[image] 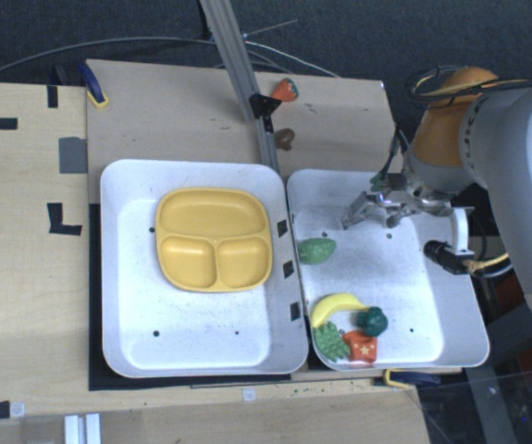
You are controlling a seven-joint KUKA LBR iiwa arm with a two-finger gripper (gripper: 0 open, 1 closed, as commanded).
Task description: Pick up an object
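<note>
My gripper (373, 216) hangs over the back part of the right bin (451, 340), its fingers apart with nothing between them. A flat green toy (316, 250) lies on the bin floor to the gripper's front left, apart from it. At the bin's front edge sit a yellow banana (337, 306), a dark green broccoli piece (372, 321), a red-orange piece (363, 348) and a light green bunch (331, 342), packed close together.
The left bin (127, 276) holds a yellow divided plate (215, 239). A grey metal bar (238, 54) slants across the bench behind the bins. The arm's orange band (437, 132) and cables stand at the right bin's back right.
</note>
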